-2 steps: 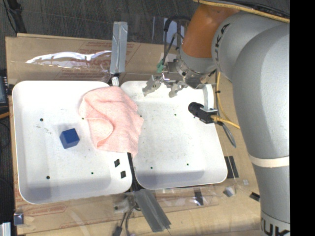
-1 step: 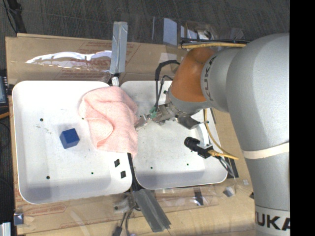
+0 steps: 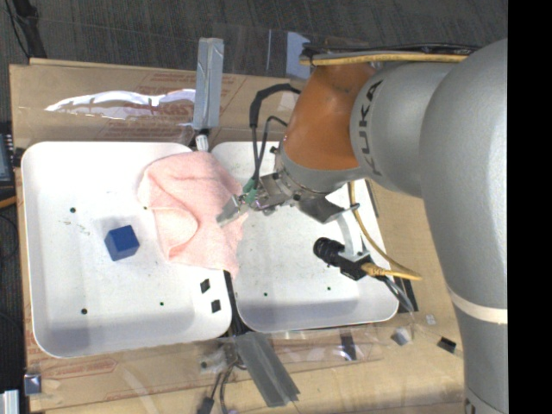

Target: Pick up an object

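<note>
White bins sit side by side on the desk. Left bin [image 3: 52, 317] holds a blue cube [image 3: 122, 241]; farther in, a pink cloth [image 3: 188, 207] drapes over the divider toward the right bin [image 3: 293, 313]. Cloth judged light, soft, limp: pinch a raised fold. End effector [image 3: 231, 212] touches its right edge; finger spacing cannot be determined.

A robotics lab. A grey KUKA arm [image 3: 431, 128] reaches over two white bins [image 3: 52, 317] on a cardboard-covered table [image 3: 103, 84]. Cables [image 3: 259, 119] run beside the arm.
</note>
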Available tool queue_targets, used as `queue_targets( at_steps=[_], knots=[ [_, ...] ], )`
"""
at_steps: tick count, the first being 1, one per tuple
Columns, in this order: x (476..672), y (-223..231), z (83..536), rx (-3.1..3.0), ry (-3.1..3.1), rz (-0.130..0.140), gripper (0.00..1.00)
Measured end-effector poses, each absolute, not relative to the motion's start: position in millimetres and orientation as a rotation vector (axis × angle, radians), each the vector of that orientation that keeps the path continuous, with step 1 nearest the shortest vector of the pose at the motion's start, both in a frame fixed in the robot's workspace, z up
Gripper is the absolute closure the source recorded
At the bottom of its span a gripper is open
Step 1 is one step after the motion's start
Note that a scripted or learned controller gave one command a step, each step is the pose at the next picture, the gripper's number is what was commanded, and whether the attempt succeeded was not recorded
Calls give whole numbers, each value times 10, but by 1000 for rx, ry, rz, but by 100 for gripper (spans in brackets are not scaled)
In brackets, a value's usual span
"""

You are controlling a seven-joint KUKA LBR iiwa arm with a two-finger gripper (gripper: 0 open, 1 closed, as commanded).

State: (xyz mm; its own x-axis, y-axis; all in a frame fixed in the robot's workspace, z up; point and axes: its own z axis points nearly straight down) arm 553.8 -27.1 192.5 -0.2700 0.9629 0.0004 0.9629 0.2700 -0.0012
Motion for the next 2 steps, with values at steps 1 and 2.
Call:
queue_targets(
  at_steps=[1, 2],
  knots=[
    [5753, -595, 1927, -1882, -2513, 2, 0],
    [5758, -597, 2024, -1879, -2515, 5, 100]
  ],
)
